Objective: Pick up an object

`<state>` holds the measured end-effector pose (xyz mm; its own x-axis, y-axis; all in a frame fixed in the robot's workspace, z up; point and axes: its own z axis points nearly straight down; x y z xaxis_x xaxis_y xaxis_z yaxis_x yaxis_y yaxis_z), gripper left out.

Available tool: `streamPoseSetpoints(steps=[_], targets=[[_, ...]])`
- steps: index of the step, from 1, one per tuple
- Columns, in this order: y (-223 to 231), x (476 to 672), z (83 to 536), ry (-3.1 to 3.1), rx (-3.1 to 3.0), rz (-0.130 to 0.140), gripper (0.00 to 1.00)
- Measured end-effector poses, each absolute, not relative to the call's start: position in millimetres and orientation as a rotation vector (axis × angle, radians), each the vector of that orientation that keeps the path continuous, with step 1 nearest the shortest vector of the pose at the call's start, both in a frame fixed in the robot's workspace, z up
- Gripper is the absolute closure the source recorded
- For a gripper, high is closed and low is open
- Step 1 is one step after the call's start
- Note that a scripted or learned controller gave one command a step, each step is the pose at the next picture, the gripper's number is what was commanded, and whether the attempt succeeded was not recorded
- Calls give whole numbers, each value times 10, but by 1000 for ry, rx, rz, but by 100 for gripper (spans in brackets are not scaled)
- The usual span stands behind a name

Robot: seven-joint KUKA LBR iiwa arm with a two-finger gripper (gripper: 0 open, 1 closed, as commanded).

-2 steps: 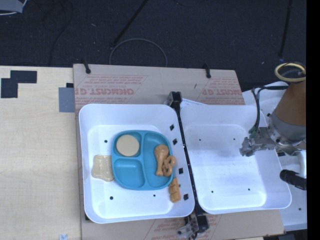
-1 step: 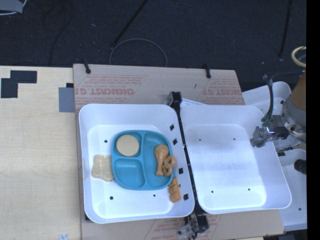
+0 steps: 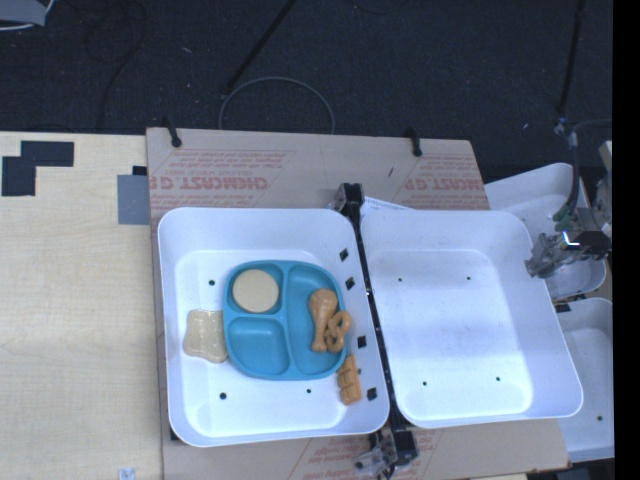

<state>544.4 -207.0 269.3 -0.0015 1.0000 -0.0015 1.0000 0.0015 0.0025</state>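
Note:
A blue sectioned plate (image 3: 262, 353) lies in the left bin (image 3: 190, 238). A round tan disc (image 3: 254, 290) rests in the plate's upper left section. In the right section sits a tan knobbly pretzel-like piece (image 3: 328, 320). A pale bread-shaped piece (image 3: 205, 335) lies on the bin floor, touching the plate's left edge. By the plate's lower right corner is a small orange-tan lump (image 3: 348, 379), near the divider between the bins.
The right bin (image 3: 470, 318) adjoins the left one along a black hinge strip (image 3: 365, 313). A grey metal part with white covers (image 3: 568, 248) sits just beyond the right bin's right rim. Cardboard (image 3: 300, 173) lies beneath both bins, and a wooden bench top (image 3: 70, 298) lies to the left.

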Motion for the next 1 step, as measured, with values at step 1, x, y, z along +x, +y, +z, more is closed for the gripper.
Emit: streamPoseSetpoints(steps=[1], targets=[[-1487,5331,2690,2228,2221,-2,100]])
